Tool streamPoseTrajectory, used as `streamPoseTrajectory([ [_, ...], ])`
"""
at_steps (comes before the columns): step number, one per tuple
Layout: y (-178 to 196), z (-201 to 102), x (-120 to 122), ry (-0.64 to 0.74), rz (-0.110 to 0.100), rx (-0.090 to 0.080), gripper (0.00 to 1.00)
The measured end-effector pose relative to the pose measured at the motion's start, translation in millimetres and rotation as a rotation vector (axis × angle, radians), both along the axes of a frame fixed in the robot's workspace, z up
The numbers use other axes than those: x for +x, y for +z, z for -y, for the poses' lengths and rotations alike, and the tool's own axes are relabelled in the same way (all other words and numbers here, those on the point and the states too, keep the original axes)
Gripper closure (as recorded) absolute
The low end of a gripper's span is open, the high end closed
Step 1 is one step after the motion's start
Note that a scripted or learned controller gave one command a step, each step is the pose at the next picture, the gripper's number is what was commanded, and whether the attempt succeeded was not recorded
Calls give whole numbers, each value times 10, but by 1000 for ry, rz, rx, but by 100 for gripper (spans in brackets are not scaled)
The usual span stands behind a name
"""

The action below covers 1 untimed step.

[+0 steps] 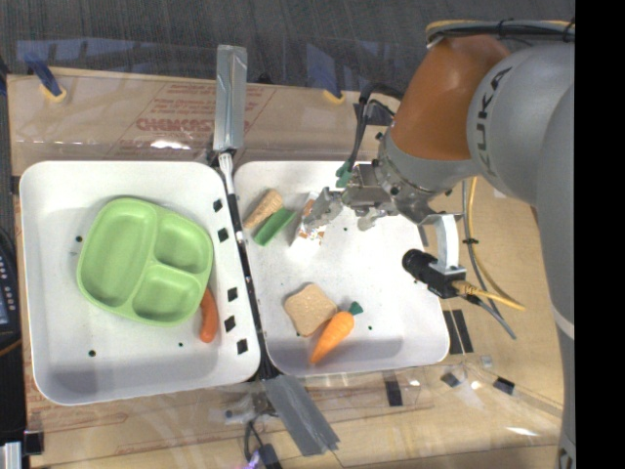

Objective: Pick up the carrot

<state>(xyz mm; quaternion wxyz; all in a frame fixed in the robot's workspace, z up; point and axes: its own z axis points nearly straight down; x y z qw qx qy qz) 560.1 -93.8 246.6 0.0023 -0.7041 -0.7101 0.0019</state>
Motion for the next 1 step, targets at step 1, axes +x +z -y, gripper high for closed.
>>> streamPoseTrajectory([
  [1, -1249, 101, -473, -52, -3, 0, 0],
])
